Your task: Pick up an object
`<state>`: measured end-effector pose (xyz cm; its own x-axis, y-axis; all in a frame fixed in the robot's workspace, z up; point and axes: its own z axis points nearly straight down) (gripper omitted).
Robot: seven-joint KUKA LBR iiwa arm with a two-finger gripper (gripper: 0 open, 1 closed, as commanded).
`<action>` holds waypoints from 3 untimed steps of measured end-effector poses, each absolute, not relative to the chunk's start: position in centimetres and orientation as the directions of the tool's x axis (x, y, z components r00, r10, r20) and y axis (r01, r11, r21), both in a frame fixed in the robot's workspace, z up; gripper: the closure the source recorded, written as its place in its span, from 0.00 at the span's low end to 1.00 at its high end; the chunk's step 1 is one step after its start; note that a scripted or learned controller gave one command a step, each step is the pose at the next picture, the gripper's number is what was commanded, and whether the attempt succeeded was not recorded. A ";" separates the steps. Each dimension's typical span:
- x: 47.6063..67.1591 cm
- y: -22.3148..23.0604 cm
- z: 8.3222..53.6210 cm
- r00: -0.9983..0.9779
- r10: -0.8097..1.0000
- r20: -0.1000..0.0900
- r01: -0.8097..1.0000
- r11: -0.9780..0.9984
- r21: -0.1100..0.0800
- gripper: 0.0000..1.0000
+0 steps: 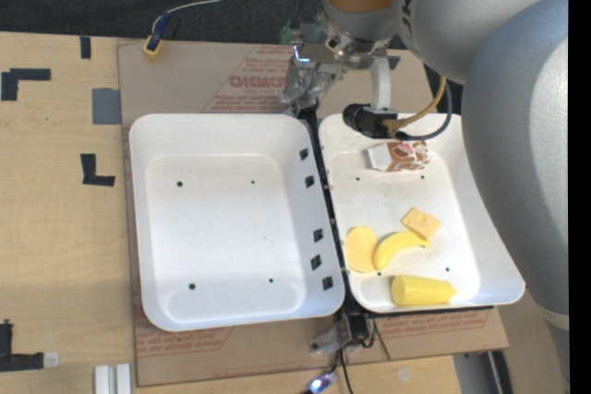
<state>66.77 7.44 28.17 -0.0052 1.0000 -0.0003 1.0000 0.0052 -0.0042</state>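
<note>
The gripper (302,99) is positioned at the 12 o'clock end of the seam where the left bin (148,136) and the right bin (377,198) meet, over the rims and clear of the objects. Whether the gripper is apart or together cannot be determined from this view, and nothing is visibly held. All candidate objects lie in the right bin. A white and red packet (399,156) lies toward 12 o'clock of that bin, nearest the gripper. A small yellow wedge (422,223) lies near the bin centre, toward 4 o'clock. A yellow disc (360,248) lies at 8 o'clock, touching a curved yellow piece (399,246) on its 3 o'clock side. A yellow lemon-shaped piece (422,291) lies at 6 o'clock against the near wall. Both bins rest on a cardboard sheet (194,78).
</note>
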 end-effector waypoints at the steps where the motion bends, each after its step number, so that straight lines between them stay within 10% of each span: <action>1: 66.8 16.7 31.6 -0.008 1.000 0.001 1.000 0.008 0.002 1.00; 2: 66.8 23.6 39.7 -0.006 1.000 0.002 1.000 0.006 0.004 1.00; 3: 66.8 23.3 39.3 -0.003 1.000 -0.001 1.000 0.003 -0.001 0.00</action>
<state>66.79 23.32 39.32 -0.0027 1.0000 -0.0010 1.0000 0.0027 -0.0014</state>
